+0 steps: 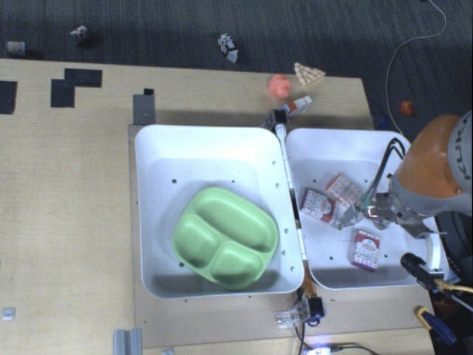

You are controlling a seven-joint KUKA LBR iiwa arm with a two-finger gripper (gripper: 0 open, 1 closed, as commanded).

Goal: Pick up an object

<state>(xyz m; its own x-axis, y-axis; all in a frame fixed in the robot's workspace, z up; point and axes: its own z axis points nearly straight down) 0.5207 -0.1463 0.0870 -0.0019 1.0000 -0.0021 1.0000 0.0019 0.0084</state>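
Observation:
My gripper (350,215) is low in the right bin (325,148), reaching in from the right under the grey wrist with its orange band. Its tip sits among three small red-and-white packets. One packet (317,204) lies just to its left, touching or nearly touching the tip. A second packet (344,188) is just above it. The third packet (366,248) lies apart, below and to the right, near the bin's front wall. Nothing can be made out in the gripper's grasp.
A green divided plate (225,235) lies tilted in the left bin (199,143). The ridge between the bins (290,191) runs close to the left packet. Small items, a pink ball (279,86) among them, sit on the bench behind the bins.

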